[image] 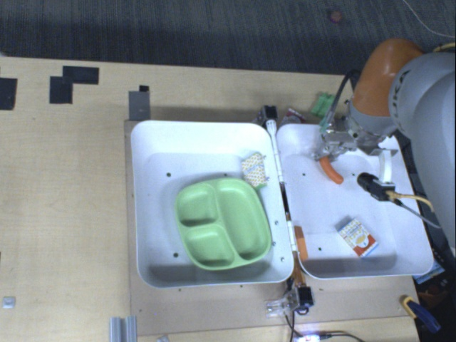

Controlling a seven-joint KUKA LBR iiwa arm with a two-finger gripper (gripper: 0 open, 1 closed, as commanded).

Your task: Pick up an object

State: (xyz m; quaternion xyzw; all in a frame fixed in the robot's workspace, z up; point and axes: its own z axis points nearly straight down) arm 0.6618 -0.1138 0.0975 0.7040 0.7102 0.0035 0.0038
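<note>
Even, fairly bright light falls from above, and the two white bins (214, 137) come close to washing out — their floors read as flat pale grey-white with little texture. Soft shadows gather along the near inner walls of both bins and under the rim of the green tray (224, 223). The dark floor at the top stays dim. The whole frame is slightly soft and grainy; the arm (420, 91) at the right looks blurred at its edges — small things lack crisp outlines.
</note>
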